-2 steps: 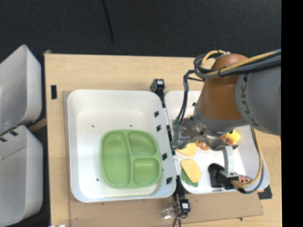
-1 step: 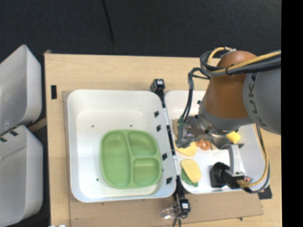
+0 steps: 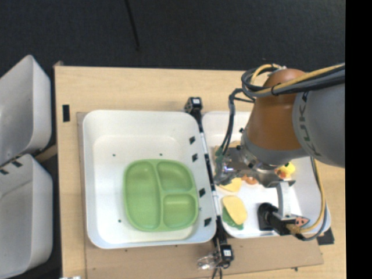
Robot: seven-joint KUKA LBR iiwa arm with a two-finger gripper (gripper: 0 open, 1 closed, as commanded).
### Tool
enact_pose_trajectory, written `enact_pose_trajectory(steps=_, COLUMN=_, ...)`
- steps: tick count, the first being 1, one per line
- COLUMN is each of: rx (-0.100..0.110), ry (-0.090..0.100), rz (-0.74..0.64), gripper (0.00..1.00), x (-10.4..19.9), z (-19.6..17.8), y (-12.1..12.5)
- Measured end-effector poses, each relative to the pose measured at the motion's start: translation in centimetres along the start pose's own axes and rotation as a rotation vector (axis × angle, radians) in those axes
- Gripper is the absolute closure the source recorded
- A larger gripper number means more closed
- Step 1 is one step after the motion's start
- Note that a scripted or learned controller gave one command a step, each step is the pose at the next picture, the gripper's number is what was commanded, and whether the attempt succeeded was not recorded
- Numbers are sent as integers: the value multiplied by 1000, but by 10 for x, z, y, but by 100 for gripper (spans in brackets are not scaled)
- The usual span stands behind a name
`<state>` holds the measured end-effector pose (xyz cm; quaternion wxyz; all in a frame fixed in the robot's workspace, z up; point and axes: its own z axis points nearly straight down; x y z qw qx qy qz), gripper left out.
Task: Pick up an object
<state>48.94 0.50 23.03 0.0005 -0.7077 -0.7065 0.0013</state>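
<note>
- Two white bins sit side by side on the wooden bench [image 3: 70, 173].
- The left bin [image 3: 104, 138] holds a green divided plate [image 3: 160, 195] with three compartments, lying flat toward its front right.
- The right bin [image 3: 216, 121] holds a yellow and green sponge-like object [image 3: 234, 210] near its front left corner, with a small yellow piece [image 3: 232, 185] just behind it.
- The gripper [image 3: 232, 166] hangs low over the right bin's left side, beneath the orange wrist band; whether it is apart or together cannot be told.
- A small yellow toy [image 3: 285, 170] peeks out beside the arm.
</note>
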Motion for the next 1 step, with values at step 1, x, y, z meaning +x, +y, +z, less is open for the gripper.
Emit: enact_pose_trajectory(steps=1, rx=-3, ry=1, rz=-3, gripper=100, x=1, z=0, y=6)
